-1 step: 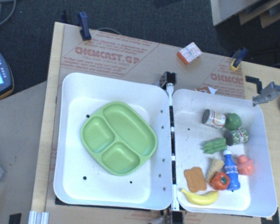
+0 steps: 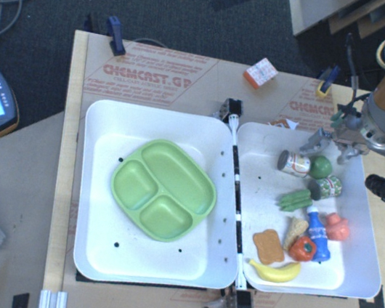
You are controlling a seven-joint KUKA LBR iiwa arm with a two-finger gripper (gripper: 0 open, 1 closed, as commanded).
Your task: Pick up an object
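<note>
Gripper (image 2: 336, 142) hangs over far corner of right bin (image 2: 358, 278); finger state cannot tell at this angle, nothing visibly between them.

Just below gripper: small can (image 2: 294, 162) lying on side, touching green ball (image 2: 321, 166). Likely target, can: probably light, rigid, smooth label, apt to roll; take hold across round body, mid-length. Ball likely slippery, would squirt sideways.

Further from gripper, toward near edge: green pod-like toy (image 2: 294, 199), blue bottle (image 2: 317, 238), tomato (image 2: 302, 248), toast slice (image 2: 268, 246), banana (image 2: 274, 272).

Well away, left bin: green divided plate (image 2: 163, 189).
</note>
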